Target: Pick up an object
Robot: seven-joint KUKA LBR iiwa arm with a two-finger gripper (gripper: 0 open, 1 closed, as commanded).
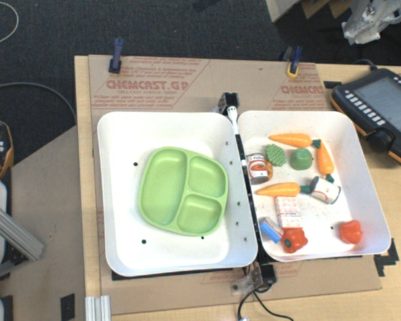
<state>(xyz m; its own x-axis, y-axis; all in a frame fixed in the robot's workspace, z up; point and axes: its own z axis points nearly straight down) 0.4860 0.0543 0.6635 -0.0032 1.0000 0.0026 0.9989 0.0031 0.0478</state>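
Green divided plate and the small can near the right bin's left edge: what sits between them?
In the camera view, only the bins' adjoining white rims separate the green plate from the can.

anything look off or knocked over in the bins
Nothing spilled or broken. In the right bin, the small can and the little white bottle lie on their sides among the toy carrots and other play food. The green divided plate sits flat in the left bin.
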